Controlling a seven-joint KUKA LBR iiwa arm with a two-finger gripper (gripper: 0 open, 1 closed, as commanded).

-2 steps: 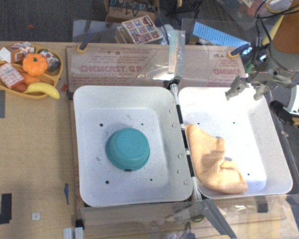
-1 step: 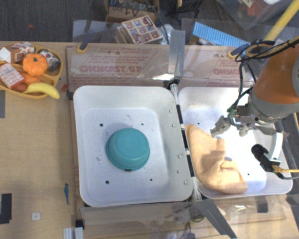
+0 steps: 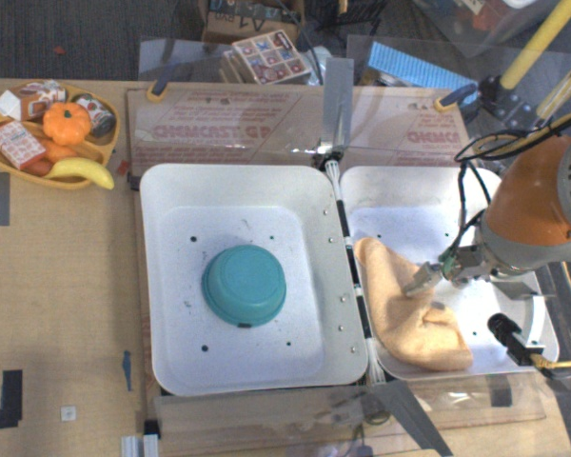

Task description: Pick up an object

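Camera view: jaws (image 3: 424,281) blurred against tan cloth (image 3: 409,312) in right bin (image 3: 400,190), spread indiscernible.

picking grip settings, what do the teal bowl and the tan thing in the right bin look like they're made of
The teal bowl, lying upside down in the left bin, looks like hard plastic: smooth, evenly coloured, with a dull sheen, though glazed ceramic can't be ruled out. The tan thing in the right bin looks like soft cloth, perhaps a towel: matte, with folds and a slumped shape. The gripper is right over it.
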